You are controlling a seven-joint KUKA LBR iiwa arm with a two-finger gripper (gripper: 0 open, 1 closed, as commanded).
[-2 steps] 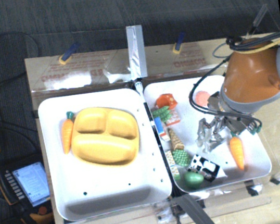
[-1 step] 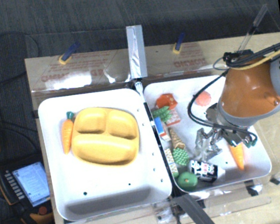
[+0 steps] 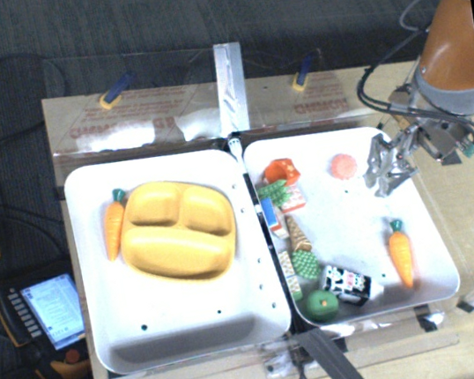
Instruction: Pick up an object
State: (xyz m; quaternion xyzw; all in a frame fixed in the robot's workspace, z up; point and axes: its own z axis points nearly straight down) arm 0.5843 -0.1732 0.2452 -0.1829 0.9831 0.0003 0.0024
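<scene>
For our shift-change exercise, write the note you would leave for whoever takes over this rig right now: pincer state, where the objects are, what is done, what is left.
Pincer: over the right bin's upper right part, nothing between its fingers.
Right bin: pink ball just left of the pincer, carrot below it, red toy, green round toy and cow-patterned box along the left and bottom.
Left bin: yellow divided tray, second carrot.
Done: nothing picked up.
Left: grasp one object; the pink ball looks nearest.
</scene>
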